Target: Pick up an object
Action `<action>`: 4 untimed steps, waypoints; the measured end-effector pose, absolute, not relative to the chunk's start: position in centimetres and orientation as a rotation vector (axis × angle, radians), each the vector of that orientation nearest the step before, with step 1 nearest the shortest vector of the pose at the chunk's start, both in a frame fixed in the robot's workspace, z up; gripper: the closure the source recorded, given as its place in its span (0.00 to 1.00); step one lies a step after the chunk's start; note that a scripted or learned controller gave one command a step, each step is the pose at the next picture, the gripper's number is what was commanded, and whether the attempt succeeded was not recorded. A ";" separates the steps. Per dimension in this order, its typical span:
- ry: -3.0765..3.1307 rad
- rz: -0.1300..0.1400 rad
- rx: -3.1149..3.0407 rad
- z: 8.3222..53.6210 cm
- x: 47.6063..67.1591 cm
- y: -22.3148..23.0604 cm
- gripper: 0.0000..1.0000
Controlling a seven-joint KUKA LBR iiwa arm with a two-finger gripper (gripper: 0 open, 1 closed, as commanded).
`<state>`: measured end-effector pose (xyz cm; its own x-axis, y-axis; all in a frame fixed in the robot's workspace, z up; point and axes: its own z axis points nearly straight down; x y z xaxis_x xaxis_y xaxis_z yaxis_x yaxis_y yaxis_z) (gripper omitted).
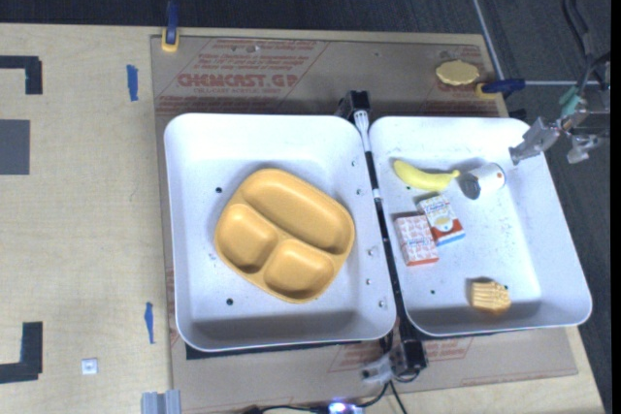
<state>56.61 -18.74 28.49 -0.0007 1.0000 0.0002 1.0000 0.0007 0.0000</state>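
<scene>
- Bench [78, 208] bears 2 bins; gripper [543, 136] sits at the right bin's [553, 238] rim, its state unreadable.
- Banana [425, 175], boxes [427, 228] crowd together: a grab likely slips.

Two white bins [184, 208]; one yellow tray [283, 233]; one banana [424, 175]; two cartons [415, 238].

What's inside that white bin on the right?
The right bin holds a banana, a grey-and-white object, two small cartons and a waffle-like piece. Whatever lies beneath them is hidden.

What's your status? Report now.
Gripper at right bin's far right corner, holding nothing. Yellow plastic banana nearest, beside it a grey-white cylinder.
</scene>
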 end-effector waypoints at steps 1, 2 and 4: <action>-2.222 0.000 -2.222 13.5 54.9 -18.4 0.00; -2.222 -0.002 -2.222 8.6 48.3 -15.9 0.00; -2.228 -0.010 -2.228 9.7 48.3 -10.4 1.00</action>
